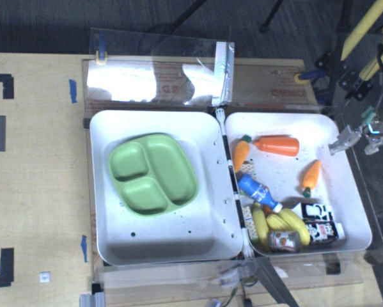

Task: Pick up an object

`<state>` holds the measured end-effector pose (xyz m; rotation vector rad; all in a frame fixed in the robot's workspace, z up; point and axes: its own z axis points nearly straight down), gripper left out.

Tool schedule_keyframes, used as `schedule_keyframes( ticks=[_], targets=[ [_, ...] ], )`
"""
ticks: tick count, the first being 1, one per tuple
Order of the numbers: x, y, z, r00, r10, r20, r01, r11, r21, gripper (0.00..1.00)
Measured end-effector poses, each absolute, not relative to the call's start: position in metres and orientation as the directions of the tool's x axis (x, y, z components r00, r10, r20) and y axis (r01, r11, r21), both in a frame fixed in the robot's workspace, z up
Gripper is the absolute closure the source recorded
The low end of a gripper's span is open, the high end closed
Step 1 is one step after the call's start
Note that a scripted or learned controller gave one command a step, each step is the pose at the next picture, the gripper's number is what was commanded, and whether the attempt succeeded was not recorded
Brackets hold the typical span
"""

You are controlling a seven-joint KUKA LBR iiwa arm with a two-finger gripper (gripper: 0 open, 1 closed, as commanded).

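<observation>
The gripper (pixel 356 137) is cut off at the right edge, its fingers too small to be read. The small can (pixel 282 240) is partly hidden under the bananas (pixel 287 221).

Robotics lab bench seen from above.
Two white bins (pixel 156 123) on a taped plywood bench (pixel 34 171), clear plastic shield (pixel 159 69), tripod legs (pixel 281 5) on dark carpet.

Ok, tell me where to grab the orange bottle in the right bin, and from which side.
Take the orange bottle around the middle of its body, coming straight down from above. It lies on its side, long axis running left-right in the right bin, so the fingers should likely close front-to-back across it. White floor shows along both long sides; the nearest carrot sits off its cap end, clear of that grip.
</observation>
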<state>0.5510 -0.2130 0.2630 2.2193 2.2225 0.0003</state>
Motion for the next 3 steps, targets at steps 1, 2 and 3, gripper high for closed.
schedule_keyframes(
  ticks=[1,2,3],
  targets=[
    [0.5591,-0.2206,0.1421,-0.019,1.000,-0.008,0.999,0.019,0.027,0.00],
    [0.5620,-0.2208,0.1400,-0.036,0.999,-0.013,0.998,0.037,0.043,0.00],
    [0.5683,-0.2204,0.1384,-0.056,0.998,-0.016,0.997,0.057,0.054,0.00]
  ],
)
